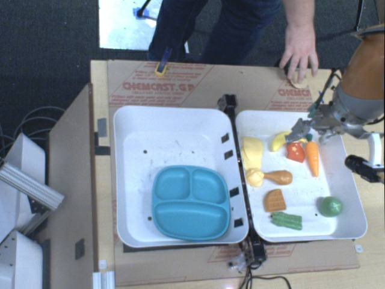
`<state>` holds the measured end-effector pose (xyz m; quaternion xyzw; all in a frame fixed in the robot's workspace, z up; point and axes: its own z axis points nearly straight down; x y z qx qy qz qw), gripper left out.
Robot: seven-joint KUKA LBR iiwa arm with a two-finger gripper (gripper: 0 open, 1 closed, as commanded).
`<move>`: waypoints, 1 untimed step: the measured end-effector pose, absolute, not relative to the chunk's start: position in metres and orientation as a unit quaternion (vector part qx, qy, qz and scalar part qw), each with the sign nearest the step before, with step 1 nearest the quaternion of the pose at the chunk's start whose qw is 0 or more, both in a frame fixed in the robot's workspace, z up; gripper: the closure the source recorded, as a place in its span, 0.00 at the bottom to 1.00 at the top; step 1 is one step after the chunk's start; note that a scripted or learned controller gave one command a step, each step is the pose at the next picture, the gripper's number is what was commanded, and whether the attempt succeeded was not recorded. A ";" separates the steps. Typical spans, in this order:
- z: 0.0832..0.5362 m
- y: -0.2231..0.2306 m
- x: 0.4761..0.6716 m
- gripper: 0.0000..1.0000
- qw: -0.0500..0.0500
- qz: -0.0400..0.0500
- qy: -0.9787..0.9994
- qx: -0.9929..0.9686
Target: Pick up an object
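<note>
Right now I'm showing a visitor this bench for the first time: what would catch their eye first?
Probably the blue divided plate, alone in the left bin. Next, the bright toy food in the right bin: a carrot, a red piece, a drumstick and a green ball. The gripper hangs over that bin's far side, and a person's hand rests on the bench edge beyond.

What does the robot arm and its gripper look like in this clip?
The arm is grey metal with a rounded orange band above the wrist. Thin dark cables run along the wrist. The gripper is a small grey-and-black assembly ending in two slim fingers.
</note>
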<state>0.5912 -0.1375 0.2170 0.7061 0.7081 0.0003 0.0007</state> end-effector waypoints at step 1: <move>0.182 -0.047 0.512 0.00 -0.005 -0.001 0.711 0.703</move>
